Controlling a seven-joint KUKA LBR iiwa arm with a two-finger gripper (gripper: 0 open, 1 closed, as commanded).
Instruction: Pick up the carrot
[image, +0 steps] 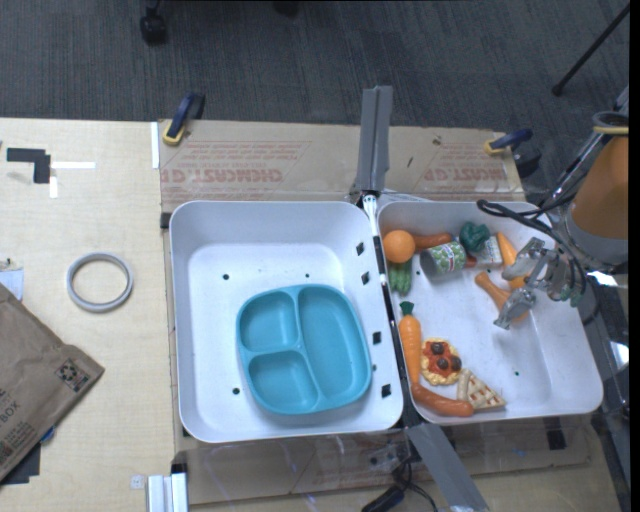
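Carrot (410, 345) lies by bin's left wall, well left of hand (512, 310).

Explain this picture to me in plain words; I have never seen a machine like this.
One camera looks down at a slant on a bench with two shallow white bins. The grey robot arm with an orange band reaches in from the right; its metal pincer hangs over the right bin and holds nothing. That bin contains toy food: a long orange carrot with green leaves, a round orange fruit, a small pizza, a sausage. The left bin holds a blue divided plate.
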